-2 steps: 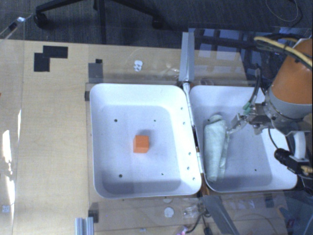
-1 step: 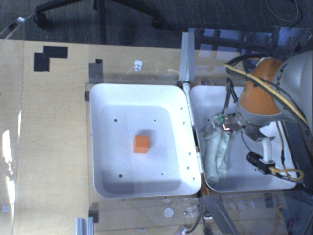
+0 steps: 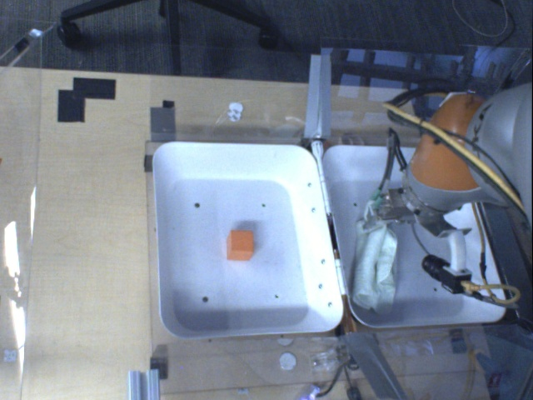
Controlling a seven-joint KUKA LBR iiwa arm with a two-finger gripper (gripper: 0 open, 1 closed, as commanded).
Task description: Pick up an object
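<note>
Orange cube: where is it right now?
The orange cube sits near the middle of the left bin floor, apart from the walls; the arm is over the right bin.

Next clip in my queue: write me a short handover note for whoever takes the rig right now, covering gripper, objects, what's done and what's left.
Gripper: down in the right bin, over the top end of a crumpled whitish cloth; whether it has closed on the cloth cannot be told from this view.
Objects: the cloth lies along the right bin's left side; an orange cube sits near the middle of the left bin.
Done: nothing visibly lifted.
Left: secure one object and raise it.
</note>
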